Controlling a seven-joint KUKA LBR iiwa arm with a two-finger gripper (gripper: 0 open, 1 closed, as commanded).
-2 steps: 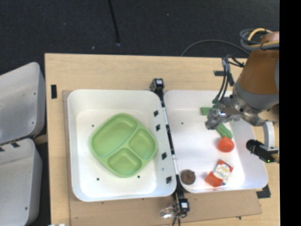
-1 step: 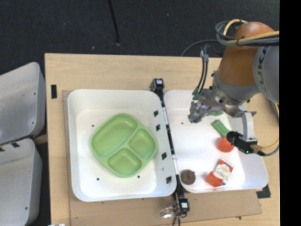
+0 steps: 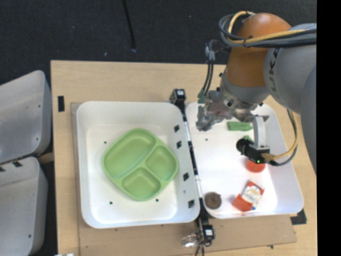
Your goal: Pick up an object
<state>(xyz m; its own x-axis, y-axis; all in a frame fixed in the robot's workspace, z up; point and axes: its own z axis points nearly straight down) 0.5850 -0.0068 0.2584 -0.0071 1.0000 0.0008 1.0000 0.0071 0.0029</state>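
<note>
- Hanging low over the far left corner of the right bin (image 3: 224, 164), the pincer (image 3: 204, 122) sits close to the wall the two bins share, with bare white floor under it as far as I can see.
- Nothing shows between its tips. From this slant I cannot tell whether it is spread or closed, so I would not call anything held.
- Things to pick from, all in the right bin: a small green piece (image 3: 239, 126) just beside the wrist, a red cap (image 3: 256, 167) nearer the middle, a red-and-white packet (image 3: 249, 196) toward the near edge, and a brown disc (image 3: 213, 200) at the near left corner.
- The left bin (image 3: 96, 196) carries a green divided plate (image 3: 140, 164), lying flat and broad. I judge it a poor choice for a two-finger grip.
- To do this step well, I reckon the arm (image 3: 250, 52) should shift toward the green piece, the closest candidate, and centre over it before descending, lined up to close across its narrow side.
- One risk, to my eye: dropping where it hangs now would likely close on nothing, and the bin wall sits close alongside.
- The bench (image 3: 64, 84) outside the bins holds nothing worth reaching for.
</note>
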